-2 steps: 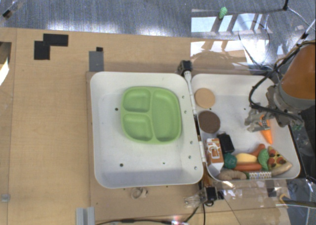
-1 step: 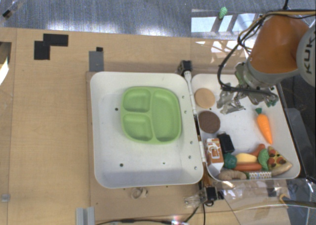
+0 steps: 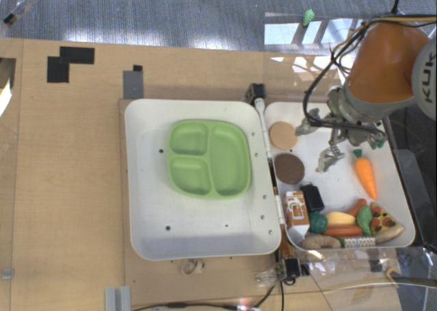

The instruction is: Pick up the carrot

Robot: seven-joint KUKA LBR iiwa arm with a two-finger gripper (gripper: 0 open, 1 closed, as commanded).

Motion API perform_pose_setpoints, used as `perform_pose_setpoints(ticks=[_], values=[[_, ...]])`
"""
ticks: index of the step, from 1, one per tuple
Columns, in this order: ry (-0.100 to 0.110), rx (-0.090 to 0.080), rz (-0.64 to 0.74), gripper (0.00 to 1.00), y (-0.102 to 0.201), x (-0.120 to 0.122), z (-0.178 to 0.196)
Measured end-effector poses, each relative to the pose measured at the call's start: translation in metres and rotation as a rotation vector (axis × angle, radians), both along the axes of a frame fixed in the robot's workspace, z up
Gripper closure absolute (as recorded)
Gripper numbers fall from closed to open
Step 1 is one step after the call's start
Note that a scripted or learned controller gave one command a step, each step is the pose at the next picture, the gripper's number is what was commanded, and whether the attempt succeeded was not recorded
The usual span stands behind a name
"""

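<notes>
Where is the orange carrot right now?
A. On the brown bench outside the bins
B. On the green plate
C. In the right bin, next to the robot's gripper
C: the carrot lies on the floor of the right bin, just right of the gripper.

green divided plate (image 3: 208,158) in left bin (image 3: 147,234), two round cookies (image 3: 283,135)

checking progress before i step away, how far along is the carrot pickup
Done: the arm has reached into the right bin, and the gripper hangs above the bin floor. In hand: nothing is between its fingers. Left: nearly all of it. The carrot lies on the bin floor to the right of the gripper, apart from it, leafy end pointing up the view. The gripper has yet to line up over it, close and lift.
</notes>
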State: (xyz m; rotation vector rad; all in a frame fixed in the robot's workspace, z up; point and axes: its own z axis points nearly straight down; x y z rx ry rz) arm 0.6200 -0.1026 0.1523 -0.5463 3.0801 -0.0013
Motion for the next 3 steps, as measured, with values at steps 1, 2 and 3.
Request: perform_pose_setpoints(ticks=[1,2,3], values=[[0.006,-0.004,0.01,0.0,-0.078,-0.02,-0.047],[0.0,-0.006,0.275,0.0,-0.103,-0.044,-0.063],[-0.014,-0.01,0.276,1.0,-0.102,-0.039,-0.048]])
